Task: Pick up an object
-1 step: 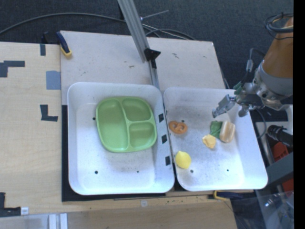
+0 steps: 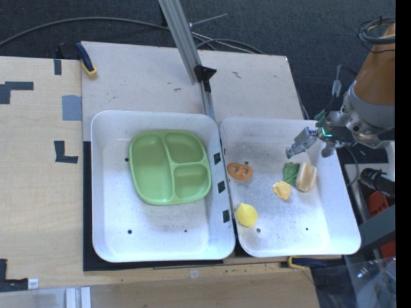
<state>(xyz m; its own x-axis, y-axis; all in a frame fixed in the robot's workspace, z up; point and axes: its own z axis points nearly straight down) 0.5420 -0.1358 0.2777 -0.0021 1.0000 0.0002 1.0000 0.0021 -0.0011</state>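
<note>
The right bin holds several small objects: an orange pretzel-shaped piece, a yellow lemon, a small yellow chunk, a green leafy piece and a tan bread roll. My gripper hovers over the right bin's upper right part, just above the green piece and the roll. Its fingers are spread open with nothing between them. The grey arm with the orange band enters from the right.
The left bin holds a green divided plate. A metal pole slants down to the bins' top junction. Cables lie on the dark floor behind the bench. A blue and yellow clamp sits at the bench's top left.
</note>
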